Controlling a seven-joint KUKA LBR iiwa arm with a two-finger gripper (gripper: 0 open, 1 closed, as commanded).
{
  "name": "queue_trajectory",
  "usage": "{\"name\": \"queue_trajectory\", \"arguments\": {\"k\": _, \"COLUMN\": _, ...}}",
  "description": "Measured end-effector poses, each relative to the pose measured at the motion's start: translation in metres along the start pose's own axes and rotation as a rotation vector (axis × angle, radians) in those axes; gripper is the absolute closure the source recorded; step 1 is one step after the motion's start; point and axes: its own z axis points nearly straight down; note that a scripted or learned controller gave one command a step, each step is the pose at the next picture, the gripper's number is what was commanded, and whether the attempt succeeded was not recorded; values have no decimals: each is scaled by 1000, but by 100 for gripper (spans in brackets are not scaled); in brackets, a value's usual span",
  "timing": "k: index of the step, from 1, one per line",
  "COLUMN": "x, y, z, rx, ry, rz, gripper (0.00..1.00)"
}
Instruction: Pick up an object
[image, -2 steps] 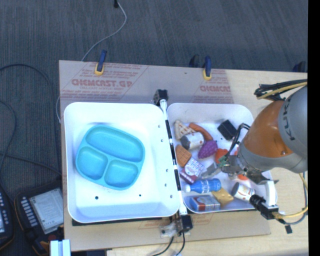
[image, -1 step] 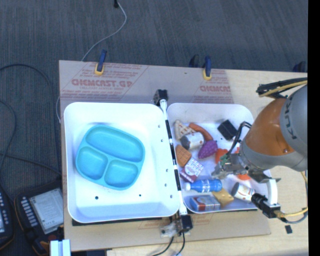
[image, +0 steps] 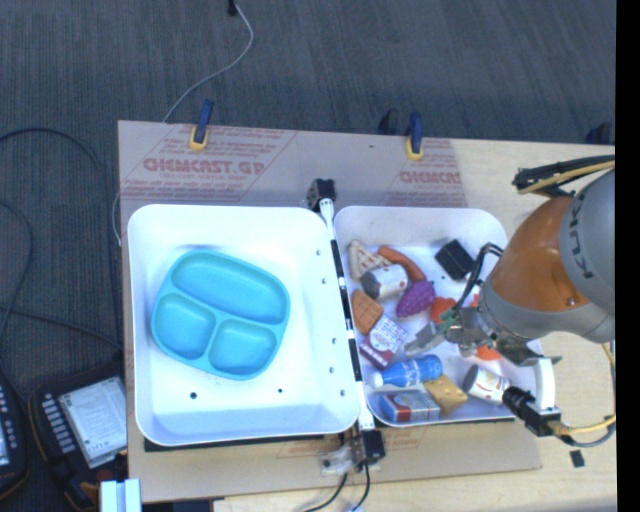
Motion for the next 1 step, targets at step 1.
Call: {"name": "queue_trajectory", "arguments": {"k": 1, "x": 0, "y": 1, "z": -9, "rx": 1, "ry": 0, "rz": -1, "gripper": 100}}
